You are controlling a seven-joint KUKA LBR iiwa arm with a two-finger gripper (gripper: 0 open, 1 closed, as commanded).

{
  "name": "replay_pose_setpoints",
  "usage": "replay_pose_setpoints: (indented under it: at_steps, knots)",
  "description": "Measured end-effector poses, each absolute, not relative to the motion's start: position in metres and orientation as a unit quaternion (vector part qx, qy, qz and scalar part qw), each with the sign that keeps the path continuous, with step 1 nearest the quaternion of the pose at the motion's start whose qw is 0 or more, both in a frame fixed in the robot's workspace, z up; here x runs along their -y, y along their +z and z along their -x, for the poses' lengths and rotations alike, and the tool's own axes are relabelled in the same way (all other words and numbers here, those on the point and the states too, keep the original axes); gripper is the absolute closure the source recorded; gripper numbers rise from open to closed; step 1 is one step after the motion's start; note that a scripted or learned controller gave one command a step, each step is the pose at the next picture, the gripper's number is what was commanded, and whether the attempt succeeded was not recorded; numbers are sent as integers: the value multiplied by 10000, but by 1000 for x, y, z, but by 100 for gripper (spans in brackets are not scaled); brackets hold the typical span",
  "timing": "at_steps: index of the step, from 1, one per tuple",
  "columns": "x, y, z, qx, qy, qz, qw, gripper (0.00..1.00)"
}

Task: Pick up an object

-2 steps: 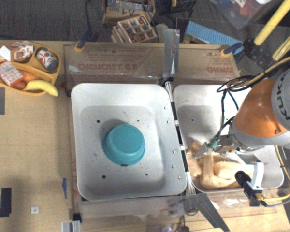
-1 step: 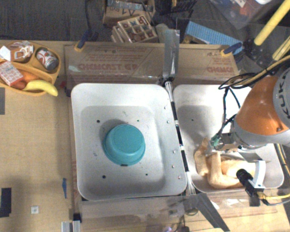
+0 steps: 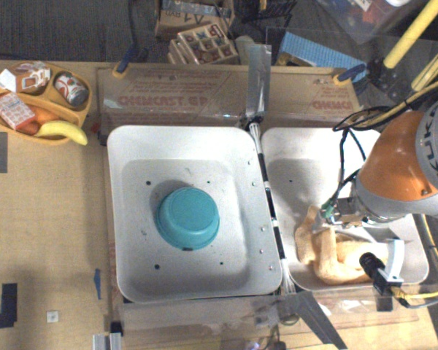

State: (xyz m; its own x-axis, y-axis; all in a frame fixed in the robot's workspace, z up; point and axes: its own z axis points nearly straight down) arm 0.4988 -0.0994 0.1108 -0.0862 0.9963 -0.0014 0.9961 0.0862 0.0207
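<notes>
A teal upside-down bowl point(image 3: 188, 217) sits in the middle of the left bin point(image 3: 131, 159). In the right bin point(image 3: 292, 159), a tan, bread-like soft object point(image 3: 323, 252) lies at the near side. The arm, with its orange band point(image 3: 400, 168), reaches in from the right and hangs low over that tan object. My gripper point(image 3: 341, 223) is just above the object's top right part, mostly hidden under the wrist. A black and white part of the arm's end covers the object's right end.
A yellow tray point(image 3: 0, 111) with a banana and food packets stands on the bench at the far left. Cardboard walls run behind both bins. Black cables hang beside the arm over the right bin. Boxes and clutter lie beyond the bench.
</notes>
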Motion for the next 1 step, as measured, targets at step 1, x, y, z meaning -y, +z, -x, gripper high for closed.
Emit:
replay_pose_setpoints:
  at_steps: [1]
  knots:
    - [62,185,-539,-7840,2,-6207,5,100]
